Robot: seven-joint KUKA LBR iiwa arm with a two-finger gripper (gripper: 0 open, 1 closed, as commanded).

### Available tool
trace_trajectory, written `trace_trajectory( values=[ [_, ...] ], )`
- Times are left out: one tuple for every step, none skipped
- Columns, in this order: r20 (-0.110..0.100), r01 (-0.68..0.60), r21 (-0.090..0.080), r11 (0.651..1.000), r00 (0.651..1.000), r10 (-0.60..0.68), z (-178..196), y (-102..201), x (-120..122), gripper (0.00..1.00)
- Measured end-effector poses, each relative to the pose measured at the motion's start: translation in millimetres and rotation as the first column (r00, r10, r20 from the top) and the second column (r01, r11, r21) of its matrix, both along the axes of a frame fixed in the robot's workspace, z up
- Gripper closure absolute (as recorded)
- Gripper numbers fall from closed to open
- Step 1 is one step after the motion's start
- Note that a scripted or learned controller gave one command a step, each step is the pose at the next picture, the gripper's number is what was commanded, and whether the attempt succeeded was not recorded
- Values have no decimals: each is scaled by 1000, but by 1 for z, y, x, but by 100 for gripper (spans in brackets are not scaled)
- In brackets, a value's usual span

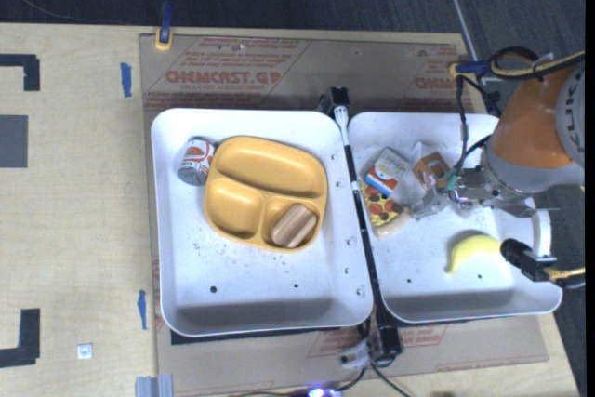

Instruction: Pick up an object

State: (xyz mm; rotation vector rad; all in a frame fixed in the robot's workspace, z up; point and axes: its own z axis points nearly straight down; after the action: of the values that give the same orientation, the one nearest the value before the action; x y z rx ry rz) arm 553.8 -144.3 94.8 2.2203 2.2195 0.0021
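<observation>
The grey arm with its orange band [528, 130] reaches in from the right and hangs over the right bin [423, 302]. The tool [465, 191] sits low over that bin's upper middle, just beside a crumpled clear wrapper [429, 197]; whether it is apart or together cannot be told from this slanted view, and nothing can be seen held in it. A yellow banana [472, 251] lies near the bin's right front, apart from the tool. To the left of the wrapper rest a colourful snack packet [383, 191] and a small orange packet [430, 168]. In the left bin [186, 293] a yellow divided tray [256, 181] holds a brown roll-shaped item [294, 225], and a small can [194, 161] lies touching the tray's left edge. Both bins stand on the worktop [74, 200]
</observation>
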Motion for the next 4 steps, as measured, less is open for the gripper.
trace_trajectory(
  values=[
    [11,1,-6,1000,1000,-1,-6,37,-28,0],
    [18,6,-13,1000,1000,-5,6,33,-27,100],
    [18,5,-13,1000,1000,-5,6,33,-27,0],
    [17,0,-6,1000,1000,0,-6,48,-69,0]
  ],
)
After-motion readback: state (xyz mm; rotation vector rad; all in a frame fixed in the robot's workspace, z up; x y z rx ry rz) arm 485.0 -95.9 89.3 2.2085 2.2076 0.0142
